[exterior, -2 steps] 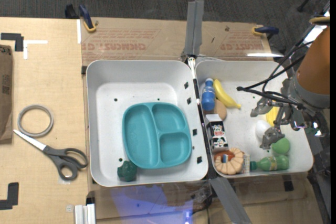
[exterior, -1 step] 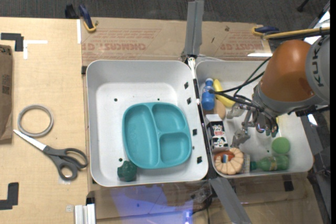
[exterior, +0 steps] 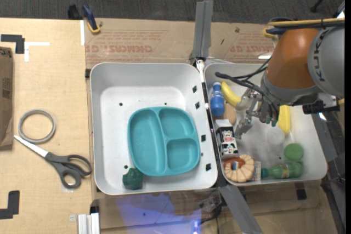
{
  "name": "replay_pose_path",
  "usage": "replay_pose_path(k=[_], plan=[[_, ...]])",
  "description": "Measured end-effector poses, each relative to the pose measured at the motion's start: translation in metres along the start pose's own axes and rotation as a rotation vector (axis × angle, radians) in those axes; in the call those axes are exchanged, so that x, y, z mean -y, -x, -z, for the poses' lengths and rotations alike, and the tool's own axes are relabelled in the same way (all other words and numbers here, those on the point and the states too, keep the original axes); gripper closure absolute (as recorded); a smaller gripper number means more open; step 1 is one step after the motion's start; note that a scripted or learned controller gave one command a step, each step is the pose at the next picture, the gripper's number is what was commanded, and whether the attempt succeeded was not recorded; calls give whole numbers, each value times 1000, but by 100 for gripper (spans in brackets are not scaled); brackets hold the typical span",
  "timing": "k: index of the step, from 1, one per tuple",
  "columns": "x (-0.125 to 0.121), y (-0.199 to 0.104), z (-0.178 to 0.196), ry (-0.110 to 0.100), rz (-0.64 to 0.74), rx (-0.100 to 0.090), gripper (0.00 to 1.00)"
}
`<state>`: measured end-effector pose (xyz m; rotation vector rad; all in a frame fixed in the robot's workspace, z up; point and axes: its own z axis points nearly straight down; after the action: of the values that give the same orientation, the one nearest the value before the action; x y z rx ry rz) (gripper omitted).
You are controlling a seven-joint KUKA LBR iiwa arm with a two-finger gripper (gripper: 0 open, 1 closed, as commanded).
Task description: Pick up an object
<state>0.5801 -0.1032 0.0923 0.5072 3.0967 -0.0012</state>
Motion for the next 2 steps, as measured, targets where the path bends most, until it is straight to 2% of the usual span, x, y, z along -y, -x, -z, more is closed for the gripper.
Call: replay_pose_path(k=[1, 2], plan=[[-18, 36, -2, -3, -75, -9, 0], [-19, 36, -2, -6, -90, -8, 0]])
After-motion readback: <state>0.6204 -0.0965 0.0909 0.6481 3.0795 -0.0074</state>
